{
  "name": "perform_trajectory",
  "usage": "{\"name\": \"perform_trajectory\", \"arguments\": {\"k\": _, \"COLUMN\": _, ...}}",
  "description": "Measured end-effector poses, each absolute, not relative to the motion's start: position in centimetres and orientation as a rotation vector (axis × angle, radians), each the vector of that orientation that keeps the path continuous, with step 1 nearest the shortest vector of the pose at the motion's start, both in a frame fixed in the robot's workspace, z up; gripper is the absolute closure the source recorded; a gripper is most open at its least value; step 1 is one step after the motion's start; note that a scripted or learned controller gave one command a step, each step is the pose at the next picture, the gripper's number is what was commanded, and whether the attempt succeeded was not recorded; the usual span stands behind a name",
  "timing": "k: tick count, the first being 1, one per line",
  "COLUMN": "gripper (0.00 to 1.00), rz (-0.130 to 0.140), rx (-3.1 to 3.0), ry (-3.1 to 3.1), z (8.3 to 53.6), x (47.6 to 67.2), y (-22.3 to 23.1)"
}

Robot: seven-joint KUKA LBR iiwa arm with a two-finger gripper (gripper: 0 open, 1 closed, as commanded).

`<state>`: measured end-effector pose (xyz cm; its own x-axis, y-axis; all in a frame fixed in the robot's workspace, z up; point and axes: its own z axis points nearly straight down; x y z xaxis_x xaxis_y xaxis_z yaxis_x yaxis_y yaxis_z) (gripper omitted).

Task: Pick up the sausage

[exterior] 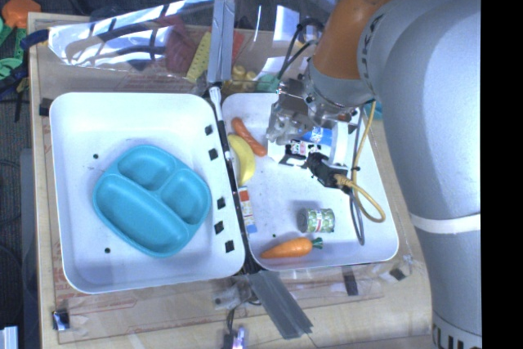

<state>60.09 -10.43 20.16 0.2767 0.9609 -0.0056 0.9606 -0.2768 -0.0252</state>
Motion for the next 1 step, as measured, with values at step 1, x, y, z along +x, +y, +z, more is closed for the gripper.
{"name": "perform_trajectory", "arguments": {"k": 1, "gripper": 1.00, "rz": 0.008, "rx": -2.552, "ry": -1.825, "z": 20.09, "x": 50.77, "y": -7.89}}
